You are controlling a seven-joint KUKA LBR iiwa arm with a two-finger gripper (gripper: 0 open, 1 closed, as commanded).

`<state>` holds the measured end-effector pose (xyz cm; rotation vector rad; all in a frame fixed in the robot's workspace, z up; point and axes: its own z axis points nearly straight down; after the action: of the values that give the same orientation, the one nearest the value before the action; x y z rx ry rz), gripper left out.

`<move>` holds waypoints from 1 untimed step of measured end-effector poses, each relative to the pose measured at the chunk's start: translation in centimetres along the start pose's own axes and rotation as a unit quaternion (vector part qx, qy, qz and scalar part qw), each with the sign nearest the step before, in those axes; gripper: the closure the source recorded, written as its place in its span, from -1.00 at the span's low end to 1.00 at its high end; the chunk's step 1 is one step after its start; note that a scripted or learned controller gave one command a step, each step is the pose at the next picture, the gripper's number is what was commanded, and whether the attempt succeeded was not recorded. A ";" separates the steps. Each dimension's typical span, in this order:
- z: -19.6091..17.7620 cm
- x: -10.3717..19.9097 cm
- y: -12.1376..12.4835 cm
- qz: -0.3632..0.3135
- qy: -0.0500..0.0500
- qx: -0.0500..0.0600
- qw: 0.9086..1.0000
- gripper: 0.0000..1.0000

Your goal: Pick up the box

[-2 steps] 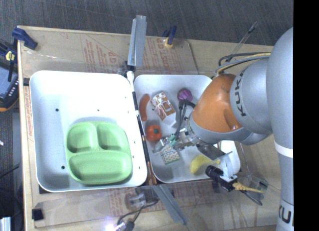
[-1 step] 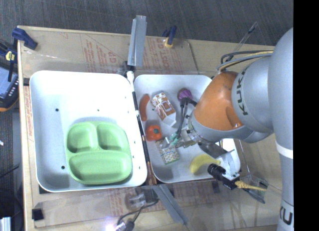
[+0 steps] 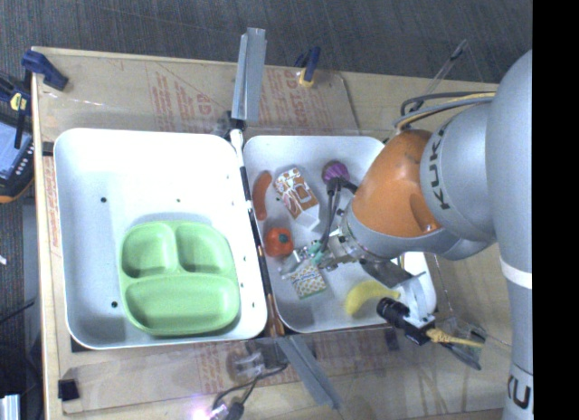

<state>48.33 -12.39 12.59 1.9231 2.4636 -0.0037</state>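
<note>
Gripper (image 3: 318,251) low in right bin (image 3: 384,151), tips over the small patterned packet (image 3: 307,281); finger spacing cannot be told. Box (image 3: 295,190) lies up and slightly left of it, near the sausage (image 3: 261,194), long axis running upper-left to lower-right. Box not held.

Lighting even and fairly bright, overhead — both white bins (image 3: 149,151) read clean, slightly blown out with a bluish cast. Soft shadow under the arm (image 3: 470,174) falls on the right bin's near-right corner; faint shading along the bin walls. Small glare spot on the bench (image 3: 194,400) at the near edge, mild sheen on the arm's orange band (image 3: 398,196). Resolution low — small items in the right bin are soft, detail smeared. Dark floor (image 3: 362,2) at the far side shows little texture.
</note>
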 end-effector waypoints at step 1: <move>2.9 1.4 -0.1 0.017 -0.003 -0.001 1.000 -1.00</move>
<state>47.91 -11.13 9.70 1.9593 2.4261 -0.0072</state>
